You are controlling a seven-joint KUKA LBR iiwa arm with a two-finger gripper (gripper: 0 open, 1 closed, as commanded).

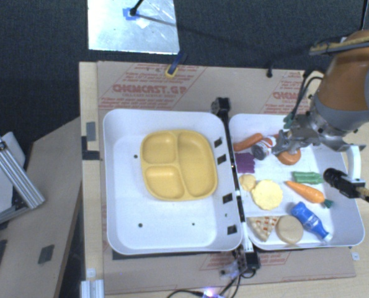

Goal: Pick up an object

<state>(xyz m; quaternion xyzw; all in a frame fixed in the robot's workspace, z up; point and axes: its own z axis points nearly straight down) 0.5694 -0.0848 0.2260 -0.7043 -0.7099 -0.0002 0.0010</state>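
Your largest items: the left bin (119, 185), well left of the claw, holding a yellow divided plate (177, 164). The right bin (356, 219) lies under the claw (281, 146), whose finger state you cannot tell. Just below and right of it sits an orange round piece (289, 158); a sausage (248, 142) is just left, a carrot (306, 192) below.
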